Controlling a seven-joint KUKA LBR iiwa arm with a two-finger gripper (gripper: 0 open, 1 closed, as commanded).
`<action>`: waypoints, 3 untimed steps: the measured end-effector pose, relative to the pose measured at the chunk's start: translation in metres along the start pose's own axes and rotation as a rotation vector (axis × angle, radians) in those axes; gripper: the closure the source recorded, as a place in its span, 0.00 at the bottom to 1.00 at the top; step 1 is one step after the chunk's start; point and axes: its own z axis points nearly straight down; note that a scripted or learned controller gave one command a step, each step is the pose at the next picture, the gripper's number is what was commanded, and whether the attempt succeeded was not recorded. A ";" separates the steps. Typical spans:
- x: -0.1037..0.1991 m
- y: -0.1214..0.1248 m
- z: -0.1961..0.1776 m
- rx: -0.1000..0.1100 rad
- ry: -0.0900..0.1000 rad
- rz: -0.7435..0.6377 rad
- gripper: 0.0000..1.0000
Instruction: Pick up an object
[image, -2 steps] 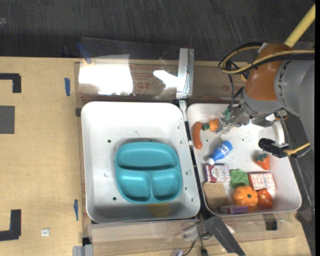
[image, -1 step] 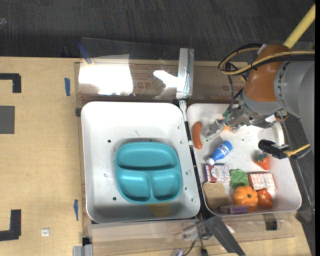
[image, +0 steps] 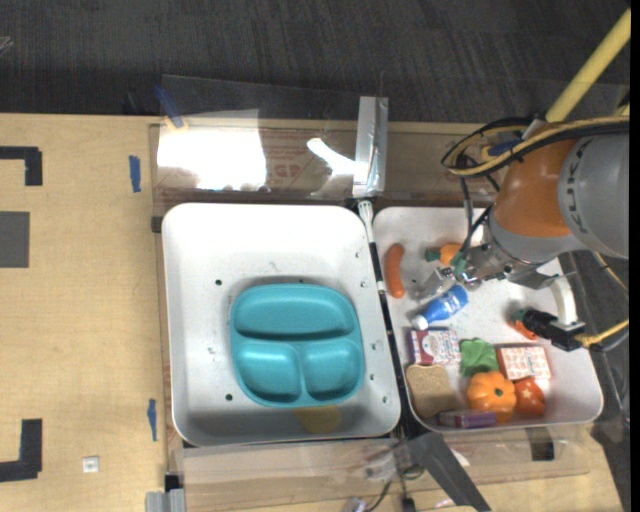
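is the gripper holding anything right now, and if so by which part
It cannot be told. The gripper is low in the right bin, just above a blue and white bottle, but nothing is visibly between its fingers.

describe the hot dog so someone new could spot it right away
Look at the right bin, the one crowded with small toys. The hot dog lies near its left wall, in the upper part. It is the slim orange-red stick standing apart, above the blue bottle.

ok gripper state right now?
Gripper: cannot be told; it's low in the right bin, above the blue bottle.
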 end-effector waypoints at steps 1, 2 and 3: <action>-0.002 0.002 -0.013 -0.008 -0.003 0.002 1.00; -0.001 0.002 -0.012 -0.007 -0.003 0.002 0.00; -0.026 0.050 0.004 0.052 0.024 0.001 0.00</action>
